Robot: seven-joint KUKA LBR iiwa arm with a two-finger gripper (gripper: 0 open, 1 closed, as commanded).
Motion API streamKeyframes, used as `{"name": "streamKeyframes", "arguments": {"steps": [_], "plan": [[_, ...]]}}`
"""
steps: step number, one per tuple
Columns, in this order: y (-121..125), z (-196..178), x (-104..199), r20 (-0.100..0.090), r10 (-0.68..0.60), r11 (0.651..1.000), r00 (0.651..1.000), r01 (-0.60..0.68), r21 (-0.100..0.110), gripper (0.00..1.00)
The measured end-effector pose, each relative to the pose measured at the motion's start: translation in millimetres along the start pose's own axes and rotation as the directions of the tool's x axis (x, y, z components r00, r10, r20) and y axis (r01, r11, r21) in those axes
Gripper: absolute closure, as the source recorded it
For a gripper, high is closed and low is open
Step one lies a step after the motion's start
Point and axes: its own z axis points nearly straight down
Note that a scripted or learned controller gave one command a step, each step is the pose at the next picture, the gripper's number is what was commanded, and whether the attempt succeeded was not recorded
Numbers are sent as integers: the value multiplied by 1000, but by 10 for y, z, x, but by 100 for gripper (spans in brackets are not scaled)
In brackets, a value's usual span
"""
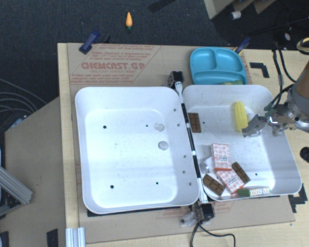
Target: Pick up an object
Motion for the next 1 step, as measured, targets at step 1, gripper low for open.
{"name": "streamKeyframes", "arguments": {"steps": [1], "plan": [[586,950,78,4,-2,1000,1000,2,-15,0]]}}
